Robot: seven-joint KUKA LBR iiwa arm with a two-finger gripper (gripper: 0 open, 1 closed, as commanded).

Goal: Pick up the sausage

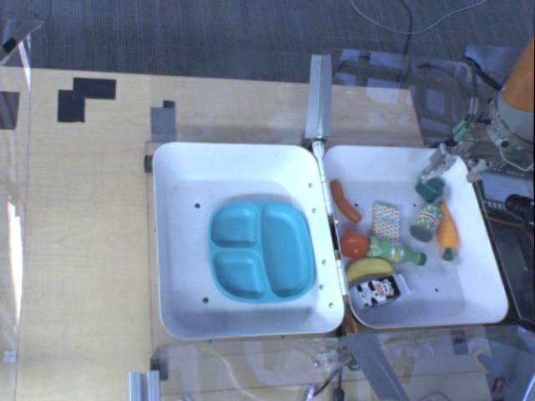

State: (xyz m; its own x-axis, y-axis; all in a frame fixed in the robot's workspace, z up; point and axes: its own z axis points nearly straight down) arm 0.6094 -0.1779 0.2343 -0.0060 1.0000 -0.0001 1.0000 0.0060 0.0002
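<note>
The sausage point(345, 201), reddish orange and elongated, lies at a slant in the right bin point(393, 164) close to its left wall. My gripper point(453, 168) hangs over the far right corner of that bin, well to the right of the sausage. Its fingers are spread open with nothing between them. A small teal object point(430, 190) sits just below the left finger.
The right bin also holds a tomato point(354, 243), banana point(369, 268), green bottle point(398, 251), carrot point(448, 228), can point(426, 221), checkered box point(385, 218) and a black-and-white pack point(378, 291). A blue divided plate point(261, 250) lies in the left bin point(192, 224).
</note>
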